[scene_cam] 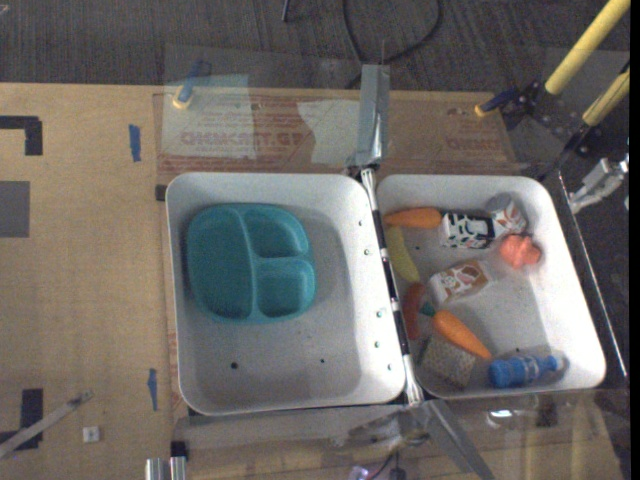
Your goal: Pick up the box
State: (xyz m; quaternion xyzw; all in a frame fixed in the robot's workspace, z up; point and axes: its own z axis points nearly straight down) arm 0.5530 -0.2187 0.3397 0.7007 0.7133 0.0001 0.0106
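Low in the frame, at the near wall of the right bin (588, 340), lies a blue bottle (522, 370) on its side, smooth plastic, rounded; just left of it, a brownish square pad (447, 361) with a coarse woven look, and touching that, an orange carrot (462, 334), tapered and glossy; toward the middle of that bin sits the likeliest box (460, 283), a small brown-and-white carton, flat-faced, hard-edged, lying tilted, apart from the bin walls; further up, a second carton (466, 230) in black-and-white cow print, so cannot say for sure which one is meant; around them a yellow banana shape (403, 255), an orange roll (414, 218), a salmon-pink lump (520, 252) and a small grey can (505, 213), all soft-looking toy food; in the left bin (176, 298), a teal divided plate (250, 263), matte plastic with rounded corners; as for progress, judged not yet begun: both cartons rest on the bin floor, nothing lifted, approach, grasp and lift all left to do; state of the pincer: cannot tell
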